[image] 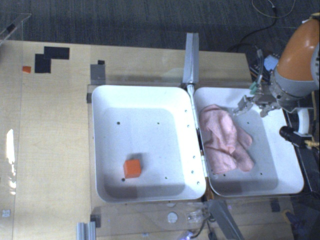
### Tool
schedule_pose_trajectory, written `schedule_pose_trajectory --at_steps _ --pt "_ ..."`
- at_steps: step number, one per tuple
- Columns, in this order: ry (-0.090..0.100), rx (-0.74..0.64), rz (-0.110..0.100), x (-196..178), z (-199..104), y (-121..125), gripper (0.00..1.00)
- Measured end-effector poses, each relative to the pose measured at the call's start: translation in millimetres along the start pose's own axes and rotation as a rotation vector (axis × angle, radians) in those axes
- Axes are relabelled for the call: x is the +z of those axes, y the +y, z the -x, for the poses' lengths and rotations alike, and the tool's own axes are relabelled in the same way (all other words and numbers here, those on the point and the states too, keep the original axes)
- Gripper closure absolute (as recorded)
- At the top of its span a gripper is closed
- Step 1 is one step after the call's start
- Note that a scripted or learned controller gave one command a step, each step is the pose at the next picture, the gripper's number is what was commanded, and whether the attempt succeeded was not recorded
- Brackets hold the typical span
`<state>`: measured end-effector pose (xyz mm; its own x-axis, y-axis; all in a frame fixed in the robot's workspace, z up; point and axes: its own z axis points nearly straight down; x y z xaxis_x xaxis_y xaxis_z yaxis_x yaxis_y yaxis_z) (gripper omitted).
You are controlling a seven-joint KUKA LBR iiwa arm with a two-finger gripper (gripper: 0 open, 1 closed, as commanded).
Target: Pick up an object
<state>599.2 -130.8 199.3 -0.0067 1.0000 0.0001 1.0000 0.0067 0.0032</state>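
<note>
- Two white bins side by side: left bin (102,134), right bin (280,179).
- Pink cloth (224,139) crumpled in the right bin's left half.
- Gripper (246,105) over the right bin's far edge, just beside the cloth; open or closed, impossible to tell.
- Orange cube (132,168) near the left bin's near side.

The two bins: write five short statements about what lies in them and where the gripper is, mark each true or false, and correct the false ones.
1. An orange block lies in the left bin. True.
2. A pink cloth lies in the right bin. True.
3. The cloth is folded flat and square. False: it is crumpled in a heap.
4. The gripper is above the left bin. False: it is at the right bin's top edge, beside the cloth.
5. The block sits in the left bin's top corner. False: it is near the bottom edge.
</note>
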Motion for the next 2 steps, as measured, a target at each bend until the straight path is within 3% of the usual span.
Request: schedule_pose_trajectory --at_steps 1,2 --pt "-0.001 -0.071 0.007 102 -16 -21 0.0" --pt "-0.004 -0.2 0.017 107 -22 -54 0.0"
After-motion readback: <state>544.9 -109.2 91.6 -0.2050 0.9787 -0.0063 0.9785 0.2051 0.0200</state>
